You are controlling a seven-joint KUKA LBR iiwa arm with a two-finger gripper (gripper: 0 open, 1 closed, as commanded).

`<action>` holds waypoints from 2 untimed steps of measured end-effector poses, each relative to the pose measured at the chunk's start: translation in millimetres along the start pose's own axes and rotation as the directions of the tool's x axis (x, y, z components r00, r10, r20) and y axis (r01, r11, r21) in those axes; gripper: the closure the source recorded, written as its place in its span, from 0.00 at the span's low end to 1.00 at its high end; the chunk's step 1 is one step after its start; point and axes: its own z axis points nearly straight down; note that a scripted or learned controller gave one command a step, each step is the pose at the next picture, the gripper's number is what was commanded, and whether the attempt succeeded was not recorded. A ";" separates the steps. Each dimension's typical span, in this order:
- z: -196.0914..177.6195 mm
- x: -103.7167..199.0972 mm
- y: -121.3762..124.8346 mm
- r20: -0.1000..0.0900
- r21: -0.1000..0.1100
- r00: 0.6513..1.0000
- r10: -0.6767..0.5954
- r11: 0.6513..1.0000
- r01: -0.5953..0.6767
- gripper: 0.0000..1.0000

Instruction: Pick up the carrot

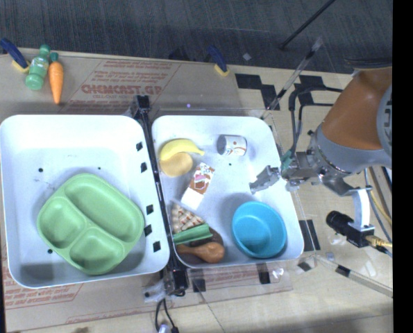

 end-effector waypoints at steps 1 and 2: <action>-311.5 14.9 40.0 0.011 -0.015 0.991 -0.135 0.991 0.135 0.00; -306.5 15.3 40.4 0.007 -0.006 0.991 -0.136 0.991 0.136 0.00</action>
